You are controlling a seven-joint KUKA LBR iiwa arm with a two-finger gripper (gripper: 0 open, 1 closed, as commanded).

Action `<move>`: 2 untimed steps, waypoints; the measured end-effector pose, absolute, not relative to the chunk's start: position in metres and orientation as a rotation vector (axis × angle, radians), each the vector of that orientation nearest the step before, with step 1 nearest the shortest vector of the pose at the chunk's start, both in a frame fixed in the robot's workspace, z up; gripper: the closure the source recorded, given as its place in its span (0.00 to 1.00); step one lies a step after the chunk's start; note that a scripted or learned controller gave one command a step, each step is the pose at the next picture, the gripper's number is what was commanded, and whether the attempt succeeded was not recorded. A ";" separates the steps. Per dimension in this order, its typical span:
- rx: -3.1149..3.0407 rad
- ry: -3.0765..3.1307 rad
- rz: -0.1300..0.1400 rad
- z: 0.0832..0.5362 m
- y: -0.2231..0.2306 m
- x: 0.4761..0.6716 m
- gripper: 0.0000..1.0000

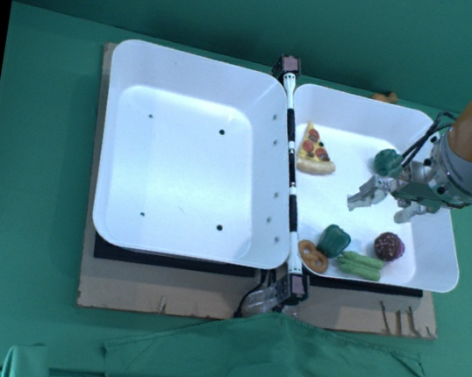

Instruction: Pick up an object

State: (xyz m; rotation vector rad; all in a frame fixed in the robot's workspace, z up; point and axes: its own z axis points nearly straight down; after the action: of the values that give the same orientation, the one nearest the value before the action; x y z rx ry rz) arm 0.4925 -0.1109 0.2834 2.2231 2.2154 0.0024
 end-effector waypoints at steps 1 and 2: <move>2.223 2.215 0.002 0.283 -0.111 0.492 0.00; 2.228 2.218 -0.003 0.225 -0.110 0.485 0.00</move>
State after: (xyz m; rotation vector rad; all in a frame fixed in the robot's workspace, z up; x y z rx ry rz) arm 0.4855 -0.1096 0.2250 2.2282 2.2183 -0.0030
